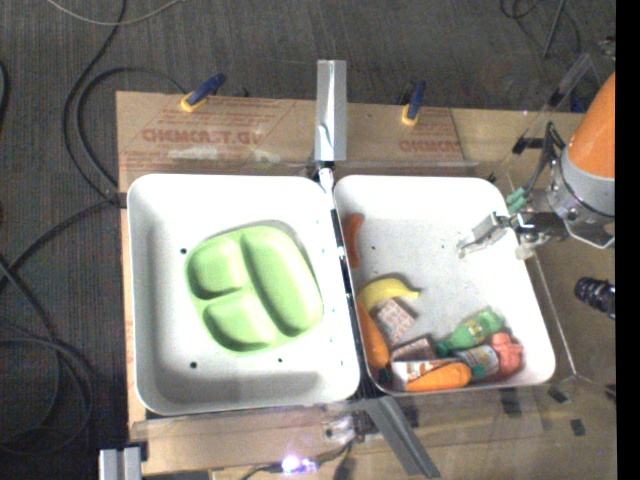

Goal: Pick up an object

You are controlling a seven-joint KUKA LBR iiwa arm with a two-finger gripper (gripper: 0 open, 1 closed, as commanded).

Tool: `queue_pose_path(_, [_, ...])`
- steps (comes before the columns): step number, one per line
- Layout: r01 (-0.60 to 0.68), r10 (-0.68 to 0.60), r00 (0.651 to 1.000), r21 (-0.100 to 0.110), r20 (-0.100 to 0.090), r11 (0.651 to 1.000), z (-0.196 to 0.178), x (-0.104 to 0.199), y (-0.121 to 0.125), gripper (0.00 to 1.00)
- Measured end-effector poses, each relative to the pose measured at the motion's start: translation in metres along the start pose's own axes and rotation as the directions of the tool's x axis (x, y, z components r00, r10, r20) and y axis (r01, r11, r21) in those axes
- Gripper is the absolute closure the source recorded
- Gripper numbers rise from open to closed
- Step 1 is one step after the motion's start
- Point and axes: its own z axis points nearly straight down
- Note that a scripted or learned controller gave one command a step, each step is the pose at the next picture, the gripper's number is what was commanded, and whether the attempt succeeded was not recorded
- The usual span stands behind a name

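The right bin point(440, 218) holds a pile of small items along its near edge. Among them are a yellow banana point(386, 291), a small printed box point(396, 317), a green bottle point(470, 332), an orange carrot point(440, 375) and a red item point(506, 356). Another orange piece point(372, 343) lies along the left wall, and an orange-red strip point(352, 240) sits further back on that wall. My gripper point(478, 238) hangs above the bin's right part, over bare white floor, well apart from the pile. I see nothing held in it.
The left bin point(160, 218) holds a light green divided tray point(255, 286). A metal post point(330, 108) stands at the back between the bins. Blue and yellow clamps point(203, 91) grip the cardboard base at the back. The arm's orange band point(605, 128) is at the right edge.
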Motion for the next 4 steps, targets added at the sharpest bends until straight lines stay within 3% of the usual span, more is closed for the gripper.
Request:
queue_pose_path(1, [0.156, -0.156, 0.988, 0.001, -0.001, 0.988, 0.125, 0.024, -0.040, 0.00])
queue_pose_path(2, [0.311, -0.311, 0.950, -0.013, 0.011, 0.950, 0.181, 0.052, 0.056, 0.00])
queue_pose_path(3, [0.177, -0.177, 0.984, -0.001, 0.001, 0.984, 0.132, 0.060, 0.092, 0.00])
queue_pose_path(4, [0.222, -0.222, 0.975, -0.013, 0.005, 0.975, 0.181, 0.041, 0.052, 0.00])
